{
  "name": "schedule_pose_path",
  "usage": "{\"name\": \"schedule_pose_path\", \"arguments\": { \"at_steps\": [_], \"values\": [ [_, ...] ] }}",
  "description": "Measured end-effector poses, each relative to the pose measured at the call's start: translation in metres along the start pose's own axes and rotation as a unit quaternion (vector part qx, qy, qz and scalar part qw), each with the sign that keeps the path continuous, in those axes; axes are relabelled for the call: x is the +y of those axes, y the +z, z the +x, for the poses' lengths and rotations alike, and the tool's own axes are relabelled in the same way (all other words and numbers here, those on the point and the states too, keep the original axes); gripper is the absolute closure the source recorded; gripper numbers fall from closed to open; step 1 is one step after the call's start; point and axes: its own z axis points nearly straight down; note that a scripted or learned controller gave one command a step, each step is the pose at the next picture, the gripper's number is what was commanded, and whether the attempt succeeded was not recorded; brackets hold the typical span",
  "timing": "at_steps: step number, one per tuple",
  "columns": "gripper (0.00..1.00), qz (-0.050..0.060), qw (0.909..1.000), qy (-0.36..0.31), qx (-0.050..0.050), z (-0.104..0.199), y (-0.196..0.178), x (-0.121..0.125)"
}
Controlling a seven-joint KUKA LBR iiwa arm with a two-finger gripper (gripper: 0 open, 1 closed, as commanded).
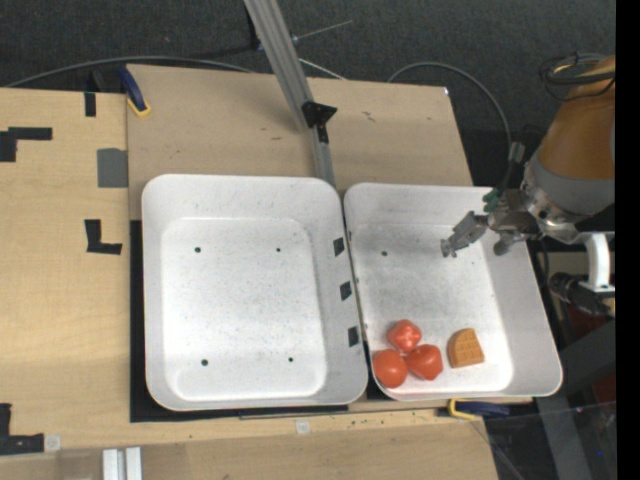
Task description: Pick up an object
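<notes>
The metal gripper (476, 236) hangs over the right bin (520, 298), its two thin fingers spread apart with nothing between them. Near that speckled white bin's front edge cluster three glossy rounded red pieces (407, 352) beside a tan, biscuit-like block (465, 348).

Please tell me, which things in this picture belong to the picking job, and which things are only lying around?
Belong to the job:
- gripper, above the right bin
- three red objects in that bin's near corner
- orange-brown block beside them

Just lying about:
- left bin
- metal pole across the bench
- black tape marks on the bench
</notes>
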Motion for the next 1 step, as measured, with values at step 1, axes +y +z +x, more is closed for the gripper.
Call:
{"name": "schedule_pose_path", "arguments": {
  "at_steps": [1],
  "values": [
    [0.00, 0.001, 1.0000, -0.001, 0.001, 0.0102, 0.0561, 0.0031]
  ]
}}
